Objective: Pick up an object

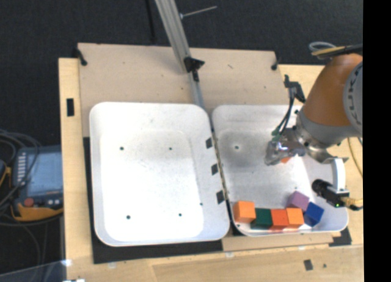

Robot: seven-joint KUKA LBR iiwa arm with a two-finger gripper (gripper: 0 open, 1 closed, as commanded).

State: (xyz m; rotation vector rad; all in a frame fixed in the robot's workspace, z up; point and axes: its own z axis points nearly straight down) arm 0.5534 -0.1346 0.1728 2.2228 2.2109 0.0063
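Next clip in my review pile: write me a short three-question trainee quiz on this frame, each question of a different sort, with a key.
1. True or false: the coloured blocks lie in the left shallow white bin.
2. Multiple choice: where in the right shallow white bin are the blocks gathered? A) along the far edge B) along the near edge C) in the middle
3. Fill in: the block lying between the two orange cube blocks is coloured ____.

Key
1. False: they lie in the right bin.
2. B: the orange blocks, dark green block, purple block and blue block sit along the near edge, while the two-finger gripper hangs over the bin's middle, apart from them.
3. Green.
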